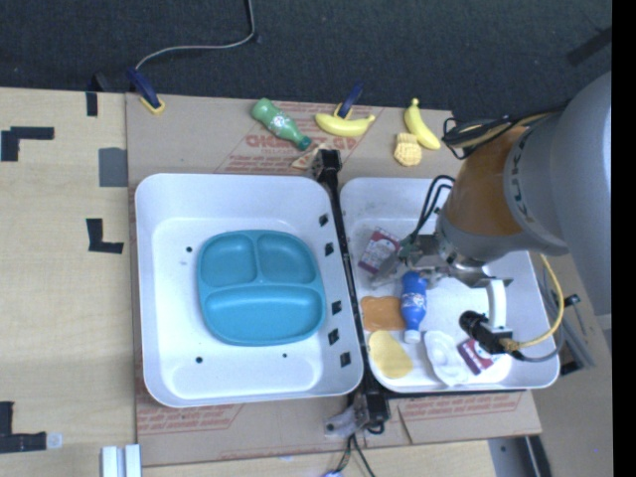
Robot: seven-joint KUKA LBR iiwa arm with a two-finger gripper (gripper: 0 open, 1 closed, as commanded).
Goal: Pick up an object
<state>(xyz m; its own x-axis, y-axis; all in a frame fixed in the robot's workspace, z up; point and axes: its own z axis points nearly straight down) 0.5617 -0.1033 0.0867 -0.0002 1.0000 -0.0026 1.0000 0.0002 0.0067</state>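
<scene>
Reaching into the right bin (527, 266) from the right, with the hand (422, 258) low among the clutter, just above a small blue-and-white bottle (413, 301). Cannot tell how wide the hand stands, nor whether anything is gripped. Lying near the bin's middle, between an orange pad (380, 312) and white pieces (444, 354); a crinkled packet (378, 249) just above. Probably light, stiff plastic, smooth and round, so apt to roll or slip. Best pinched across the body's middle, square to its length, away from the tapering cap.
</scene>
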